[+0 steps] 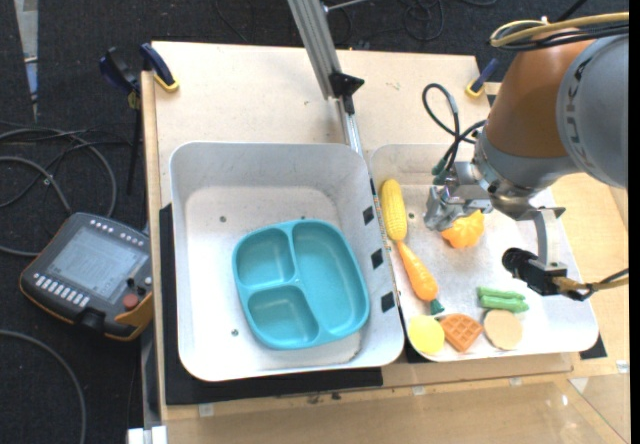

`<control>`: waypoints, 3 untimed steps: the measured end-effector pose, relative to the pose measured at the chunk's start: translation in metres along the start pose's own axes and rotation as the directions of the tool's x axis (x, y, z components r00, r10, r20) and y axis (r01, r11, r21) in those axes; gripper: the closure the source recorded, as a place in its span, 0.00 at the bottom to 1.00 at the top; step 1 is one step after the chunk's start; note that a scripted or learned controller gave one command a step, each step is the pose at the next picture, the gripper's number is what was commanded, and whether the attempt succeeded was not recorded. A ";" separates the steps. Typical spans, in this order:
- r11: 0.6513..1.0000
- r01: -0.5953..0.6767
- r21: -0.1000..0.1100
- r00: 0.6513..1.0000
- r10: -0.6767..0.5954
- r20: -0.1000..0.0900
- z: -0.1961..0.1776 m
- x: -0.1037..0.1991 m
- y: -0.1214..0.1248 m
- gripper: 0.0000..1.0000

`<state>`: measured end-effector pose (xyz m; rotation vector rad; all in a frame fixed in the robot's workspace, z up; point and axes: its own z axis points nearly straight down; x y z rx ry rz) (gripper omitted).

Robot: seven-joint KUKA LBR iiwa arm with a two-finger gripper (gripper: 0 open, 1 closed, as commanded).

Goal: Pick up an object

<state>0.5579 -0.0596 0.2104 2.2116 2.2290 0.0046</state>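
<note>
Gripper [452, 212] low in your right bin [575, 332], its metal tip touching the top of an orange-yellow toy [463, 230]. You cannot tell from this slanted view how the jaws stand, nor whether the toy sits between them. Just beyond the toy, toward the bins' shared wall, you see a corn cob [394, 208] lying lengthwise, and touching its near end a carrot [419, 275] that runs toward the front of the bin. Farther from the tip, along the front rim, lie a yellow lemon-like piece [426, 334], a waffle [462, 331] and a pale round biscuit [503, 329] side by side, with a green bean pod [501, 300] just behind the biscuit. A black fitting [531, 271] on the arm hangs over the bin beside the pod. Well apart from the tip, across the shared wall, your left bin [200, 232] holds a blue divided tray [298, 283] lying flat. Above the wrist you see the orange band [530, 97] and grey arm [600, 112] entering from the right.
</note>
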 end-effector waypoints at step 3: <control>1.000 0.000 0.001 1.000 0.000 -0.001 0.006 0.145 0.075 1.00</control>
